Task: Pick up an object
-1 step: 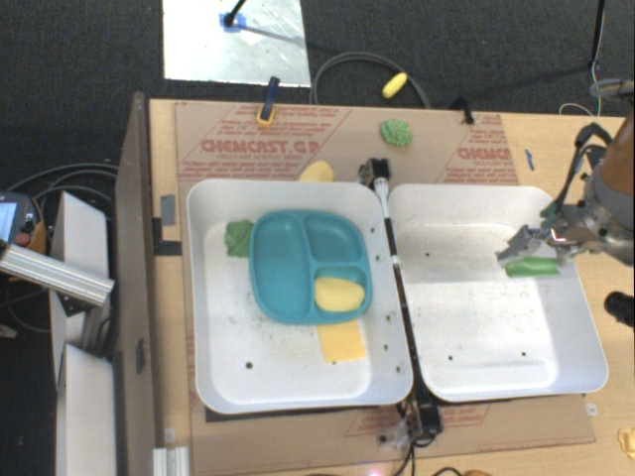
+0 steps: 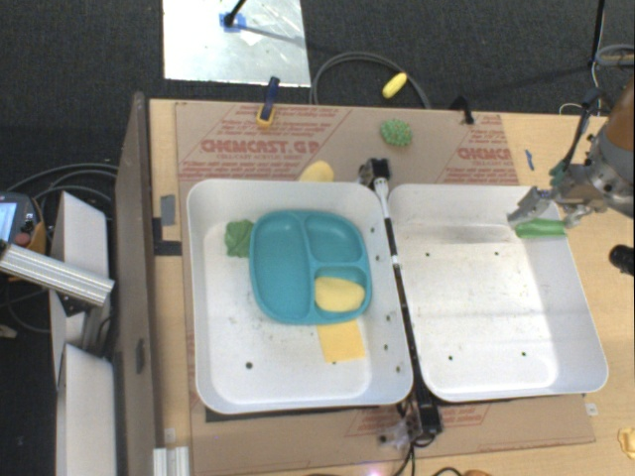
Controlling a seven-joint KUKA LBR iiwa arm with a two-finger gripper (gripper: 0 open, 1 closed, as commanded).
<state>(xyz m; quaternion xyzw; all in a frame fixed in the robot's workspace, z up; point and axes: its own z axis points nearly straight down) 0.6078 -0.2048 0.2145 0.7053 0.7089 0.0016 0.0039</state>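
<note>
Camera view: your gripper [image 2: 544,209] hangs at the right bin's [image 2: 496,365] far right rim, a green object [image 2: 541,228] just beneath; whether the fingers grip it, you cannot tell. Judged mid-grasp. Next, lift straight and confirm it rises.

Beyond the far rim of the bins, on the brown board [image 2: 298,142], sit a fuzzy green ball [image 2: 397,133] and an orange-handled clamp [image 2: 268,106], with a shiny metal sheet [image 2: 236,28] lying on the dark carpet farther back.
</note>
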